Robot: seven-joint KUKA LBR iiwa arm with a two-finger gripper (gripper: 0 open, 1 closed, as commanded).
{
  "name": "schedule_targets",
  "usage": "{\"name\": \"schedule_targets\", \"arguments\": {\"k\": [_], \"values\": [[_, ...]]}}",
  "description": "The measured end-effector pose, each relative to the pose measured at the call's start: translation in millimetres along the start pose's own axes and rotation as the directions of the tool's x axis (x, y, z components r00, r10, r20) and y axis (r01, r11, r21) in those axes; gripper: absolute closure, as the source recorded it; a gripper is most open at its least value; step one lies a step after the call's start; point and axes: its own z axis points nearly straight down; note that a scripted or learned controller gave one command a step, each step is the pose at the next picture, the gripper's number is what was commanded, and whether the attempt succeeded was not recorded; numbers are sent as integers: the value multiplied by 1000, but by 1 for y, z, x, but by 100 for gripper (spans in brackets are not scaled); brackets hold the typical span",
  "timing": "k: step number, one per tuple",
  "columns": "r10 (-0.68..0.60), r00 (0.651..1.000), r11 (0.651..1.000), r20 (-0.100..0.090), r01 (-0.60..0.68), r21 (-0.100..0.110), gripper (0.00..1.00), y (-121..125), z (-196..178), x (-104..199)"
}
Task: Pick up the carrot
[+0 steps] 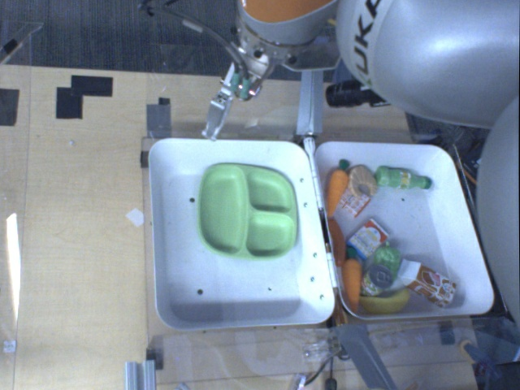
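Observation:
Two carrots lie in the right bin (455,218). One carrot (335,192) sits at the bin's upper left next to the divider. A second carrot (351,280) lies at the lower left, beside a banana. My gripper (218,114) hangs above the back rim of the left bin (171,242), well to the left of both carrots and apart from them. It holds nothing that I can see. The arm's large grey body covers the upper right of the view.
A green divided plate (246,210) fills the middle of the left bin. The right bin also holds a green bottle (402,178), a snack packet (357,192), a small carton (367,238), a green can (382,266), a banana (386,301) and a brown carton (431,283).

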Motion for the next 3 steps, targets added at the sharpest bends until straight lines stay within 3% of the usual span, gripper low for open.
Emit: {"name": "schedule_targets", "arguments": {"k": [1, 2, 3], "values": [[-238, 971, 971, -2, 238, 0, 0, 20, 113, -15], [-532, 847, 847, 4, 532, -2, 0, 15, -47, -21], [-763, 646, 646, 1, 763, -2, 0, 27, 116, -25]]}}
